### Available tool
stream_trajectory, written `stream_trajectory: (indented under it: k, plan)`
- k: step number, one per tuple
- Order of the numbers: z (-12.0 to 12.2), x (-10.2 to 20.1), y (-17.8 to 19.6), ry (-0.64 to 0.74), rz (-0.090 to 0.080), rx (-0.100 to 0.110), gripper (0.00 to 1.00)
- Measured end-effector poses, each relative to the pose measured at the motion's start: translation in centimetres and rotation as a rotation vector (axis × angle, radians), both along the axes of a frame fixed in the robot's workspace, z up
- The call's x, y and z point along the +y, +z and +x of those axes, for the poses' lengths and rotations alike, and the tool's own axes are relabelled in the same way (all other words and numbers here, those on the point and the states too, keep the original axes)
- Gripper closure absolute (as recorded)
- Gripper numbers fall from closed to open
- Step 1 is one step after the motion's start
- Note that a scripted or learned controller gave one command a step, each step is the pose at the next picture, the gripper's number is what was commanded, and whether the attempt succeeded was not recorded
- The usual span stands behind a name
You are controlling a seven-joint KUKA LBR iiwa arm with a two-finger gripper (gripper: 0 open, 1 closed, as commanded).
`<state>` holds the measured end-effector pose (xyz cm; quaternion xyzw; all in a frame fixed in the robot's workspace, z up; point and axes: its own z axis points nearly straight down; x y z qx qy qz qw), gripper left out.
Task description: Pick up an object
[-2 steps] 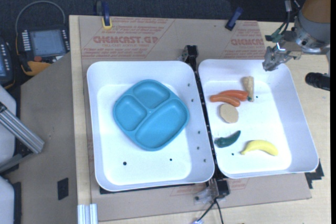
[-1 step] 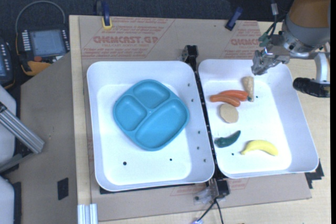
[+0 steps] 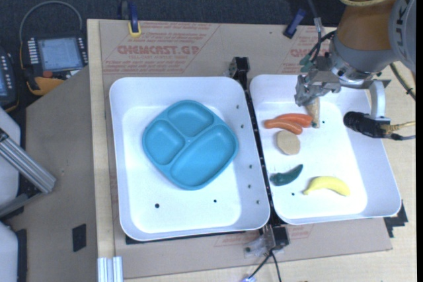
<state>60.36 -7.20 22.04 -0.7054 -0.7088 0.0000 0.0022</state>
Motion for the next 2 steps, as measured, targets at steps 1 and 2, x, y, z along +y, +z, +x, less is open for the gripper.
stream_trajectory:
  k: [1,2]
  plan:
    - [-1.8,5.2,-0.9,0.001,0.000,0.000,1.00]
    - [-4.0,9.4,0.1,0.000,0.000,-0.001,1.00]
